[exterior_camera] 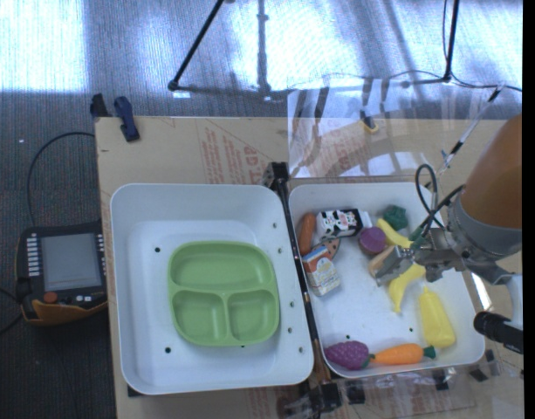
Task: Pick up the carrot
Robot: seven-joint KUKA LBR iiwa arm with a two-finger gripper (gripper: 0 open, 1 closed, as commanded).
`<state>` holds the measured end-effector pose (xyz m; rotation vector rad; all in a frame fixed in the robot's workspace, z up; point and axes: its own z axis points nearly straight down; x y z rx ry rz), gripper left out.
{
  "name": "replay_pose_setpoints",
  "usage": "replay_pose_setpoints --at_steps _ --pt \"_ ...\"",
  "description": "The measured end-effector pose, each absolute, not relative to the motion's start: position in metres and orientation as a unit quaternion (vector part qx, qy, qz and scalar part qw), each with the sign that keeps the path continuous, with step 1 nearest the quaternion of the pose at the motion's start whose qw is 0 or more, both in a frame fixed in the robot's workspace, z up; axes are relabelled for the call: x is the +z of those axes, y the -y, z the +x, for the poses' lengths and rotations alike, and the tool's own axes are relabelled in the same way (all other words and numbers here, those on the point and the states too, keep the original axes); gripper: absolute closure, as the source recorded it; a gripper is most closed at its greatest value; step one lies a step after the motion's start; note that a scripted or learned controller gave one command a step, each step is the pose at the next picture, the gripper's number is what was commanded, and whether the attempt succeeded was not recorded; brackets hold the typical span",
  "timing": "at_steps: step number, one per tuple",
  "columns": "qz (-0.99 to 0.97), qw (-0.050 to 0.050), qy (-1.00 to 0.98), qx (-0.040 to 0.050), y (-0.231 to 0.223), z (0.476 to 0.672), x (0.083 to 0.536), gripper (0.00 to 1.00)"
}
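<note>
Tabletop [188, 147] with two bins. Carrot [398, 354] lies at the right bin's [380, 369] near edge, beside purple grapes [347, 353]. Claw [391, 264] hovers above a banana [405, 285]; its opening cannot be told.

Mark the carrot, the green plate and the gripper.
carrot [398, 354]: camera view, middle of its orange body.
green plate [222, 251]: camera view, its top rim.
gripper [385, 271]: camera view, at the fingertips.

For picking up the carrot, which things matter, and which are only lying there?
For the job: carrot; gripper; right bin.

Only lying there: green plate, bananas, yellow bottle, purple grapes, milk carton, left bin.
</note>
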<state>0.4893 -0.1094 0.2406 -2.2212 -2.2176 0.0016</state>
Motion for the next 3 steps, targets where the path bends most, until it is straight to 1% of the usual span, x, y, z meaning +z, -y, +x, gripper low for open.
replay_pose_setpoints --at_steps 1,2,3 --pt "-0.565 0.005 0.825 0.0010 0.134 0.474 0.160 0.00" --pt "-0.654 0.004 0.756 0.0007 0.103 0.525 0.117 0.00" --pt "-0.585 -0.003 0.811 -0.0001 0.197 0.495 0.218 0.00"
